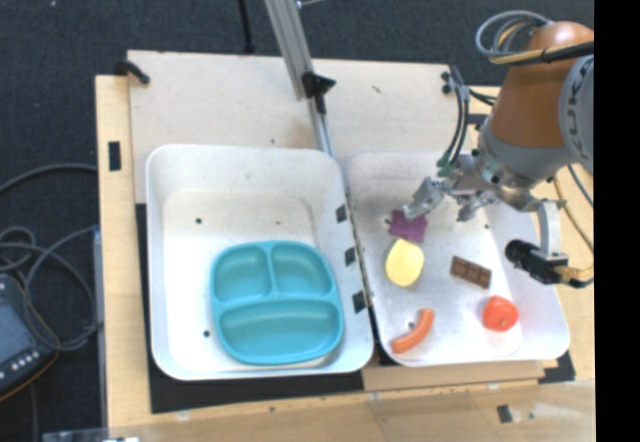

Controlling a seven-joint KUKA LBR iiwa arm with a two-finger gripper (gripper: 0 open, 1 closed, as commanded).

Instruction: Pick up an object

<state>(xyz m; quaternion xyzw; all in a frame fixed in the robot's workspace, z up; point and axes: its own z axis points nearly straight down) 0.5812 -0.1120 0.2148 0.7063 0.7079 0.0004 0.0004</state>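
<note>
Camera view looks down at a slant on a pale wooden worktop [115, 260] standing on dark carpet [60, 30]; no brand, label or writing can be read on anything here. At the far left, black cables [40, 220] loop over the carpet beside a dark device [15, 335] at the frame's edge. A beige board [220, 95] covers the back of the worktop, and a slanted metal rail [285, 15] rises from its middle toward the top of the frame.

The left bin [165, 180] is white and shallow, and a blue divided plate [275, 302] with three compartments lies in its front half. Black clips sit along the seam where the two bins meet.

The right bin [370, 180] holds five small things. A purple piece [406, 225] lies near its middle, just behind a yellow lemon-like fruit [404, 263]. An orange carrot-like piece [413, 331] lies near the front rim. A brown chocolate-like bar [470, 273] rests to the right of the yellow fruit, and a red tomato-like thing [500, 314] sits near the front right corner.

The gripper [422, 205] hangs over the right bin, its tip just above and right of the purple piece; whether it touches that piece, or whether it is spread or pressed together, I cannot tell. The arm [535, 115], orange at the wrist, reaches in from the right with grey hoses [500, 30] looped above it.
</note>
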